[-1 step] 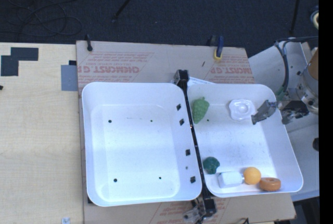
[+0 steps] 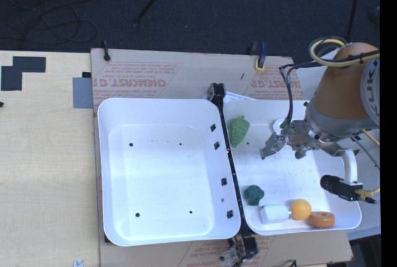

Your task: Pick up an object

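1. You had the claw (image 2: 273, 146) hanging over the upper middle of the right bin (image 2: 338, 222). I could not tell how it was set at this angle, and nothing could be seen in it.
2. The task named no particular thing, so you had a choice. The nearest candidate was the pale green lump (image 2: 238, 129), lying against the bin's left wall, just left of the claw.
3. That lump looked soft and light, likely to give under pressure. In my judgement you would have taken it across its narrow width, from the side away from the wall.
4. The dark green ball (image 2: 253, 194) lay lower down, near the divider (image 2: 227, 157) between the bins. It looked small, rough and light, with a fair grip across its middle.
5. Along the bottom edge sat a white block (image 2: 273, 214), an orange ball (image 2: 301, 209) and an orange ring (image 2: 322, 219), close in a row. The ball touched or nearly touched the block.
6. The orange ball looked smooth and round, so it could have rolled or slipped. The ring lay flat and low, close to the rim, which looked awkward.
7. In the way: the bin walls beside the pale lump and the ring, and the crowding in that bottom row.
8. The left bin (image 2: 111, 135) lay beside it on the surface (image 2: 43, 154), and cables hung by the arm's wrist (image 2: 338, 117).
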`<state>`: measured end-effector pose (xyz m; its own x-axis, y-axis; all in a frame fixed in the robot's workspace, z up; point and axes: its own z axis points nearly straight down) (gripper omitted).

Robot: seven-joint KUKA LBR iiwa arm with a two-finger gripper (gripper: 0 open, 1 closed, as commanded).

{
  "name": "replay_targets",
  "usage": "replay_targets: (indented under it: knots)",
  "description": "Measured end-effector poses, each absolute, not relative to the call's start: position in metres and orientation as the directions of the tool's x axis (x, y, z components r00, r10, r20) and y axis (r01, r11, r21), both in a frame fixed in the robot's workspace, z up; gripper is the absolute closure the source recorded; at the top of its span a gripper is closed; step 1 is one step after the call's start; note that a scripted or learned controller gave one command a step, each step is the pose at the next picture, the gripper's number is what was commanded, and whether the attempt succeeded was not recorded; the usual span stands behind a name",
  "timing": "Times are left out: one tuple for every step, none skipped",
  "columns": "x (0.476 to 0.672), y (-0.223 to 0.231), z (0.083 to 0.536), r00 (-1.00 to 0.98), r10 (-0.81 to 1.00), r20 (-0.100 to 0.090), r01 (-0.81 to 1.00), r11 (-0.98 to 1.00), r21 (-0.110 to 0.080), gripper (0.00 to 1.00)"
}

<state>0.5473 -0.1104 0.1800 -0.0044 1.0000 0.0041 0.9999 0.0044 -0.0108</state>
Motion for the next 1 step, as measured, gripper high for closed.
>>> replay_targets:
  knots:
    - [0.5474, -0.114, 0.186, 0.002, 1.0, 0.001, 1.0, -0.002, -0.004, 0.0]
